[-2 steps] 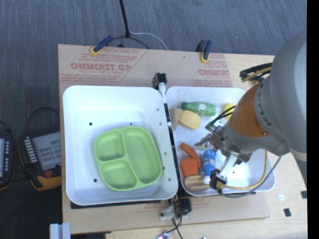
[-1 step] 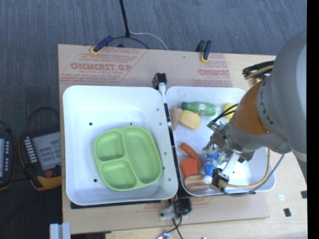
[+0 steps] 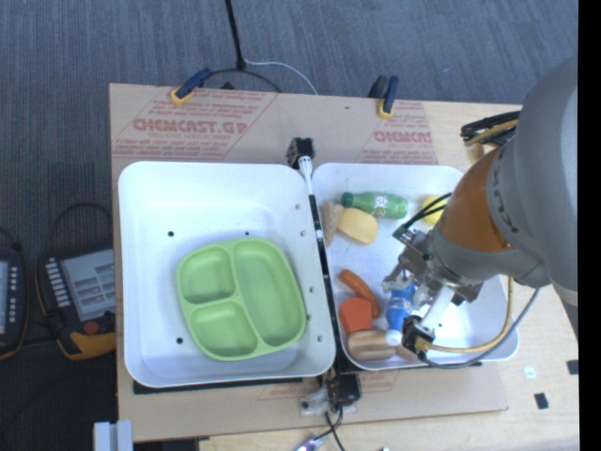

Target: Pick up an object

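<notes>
My gripper (image 3: 406,301) is low in the right bin (image 3: 488,341), over its front middle. A small blue and white object (image 3: 401,306) sits right at the gripper's tip, partly hidden by it. Just to its left lie an orange sausage-shaped piece (image 3: 358,284) and a red block (image 3: 354,314), with a brown rounded item (image 3: 369,348) at the bin's front wall. Farther back rest a yellow lump (image 3: 357,225) and a green bottle (image 3: 375,202). Something yellow (image 3: 433,204) peeks out beside the arm.
The left bin (image 3: 150,214) holds a green divided plate (image 3: 242,299). My arm's orange band and grey body (image 3: 507,205) cover the right bin's right side. The divider between the bins (image 3: 317,242) runs close to the left of the objects.
</notes>
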You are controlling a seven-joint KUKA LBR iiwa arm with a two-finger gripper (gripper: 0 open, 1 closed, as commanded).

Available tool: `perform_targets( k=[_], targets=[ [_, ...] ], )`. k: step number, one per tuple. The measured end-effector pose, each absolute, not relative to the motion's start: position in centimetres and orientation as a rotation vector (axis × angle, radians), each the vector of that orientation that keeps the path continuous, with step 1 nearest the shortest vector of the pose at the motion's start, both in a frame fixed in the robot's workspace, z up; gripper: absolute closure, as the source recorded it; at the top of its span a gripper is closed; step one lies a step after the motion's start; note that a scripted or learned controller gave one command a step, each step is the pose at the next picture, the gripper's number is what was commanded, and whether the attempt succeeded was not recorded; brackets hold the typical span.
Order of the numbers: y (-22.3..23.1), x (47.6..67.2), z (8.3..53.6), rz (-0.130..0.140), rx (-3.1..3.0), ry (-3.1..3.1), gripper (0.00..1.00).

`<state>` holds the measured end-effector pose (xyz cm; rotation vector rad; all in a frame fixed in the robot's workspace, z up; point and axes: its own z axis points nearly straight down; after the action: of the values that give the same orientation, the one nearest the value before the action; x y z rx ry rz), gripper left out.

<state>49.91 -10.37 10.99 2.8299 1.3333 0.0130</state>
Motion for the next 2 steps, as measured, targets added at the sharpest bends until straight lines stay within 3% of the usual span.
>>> perform_targets(
  k=[1,2],
  targets=[
    [-10.4,49.9,11.9,0.01,2.831,1.335,1.0],
    [-10.9,51.3,9.2,0.004,2.372,2.052,1.0]
  ],
)
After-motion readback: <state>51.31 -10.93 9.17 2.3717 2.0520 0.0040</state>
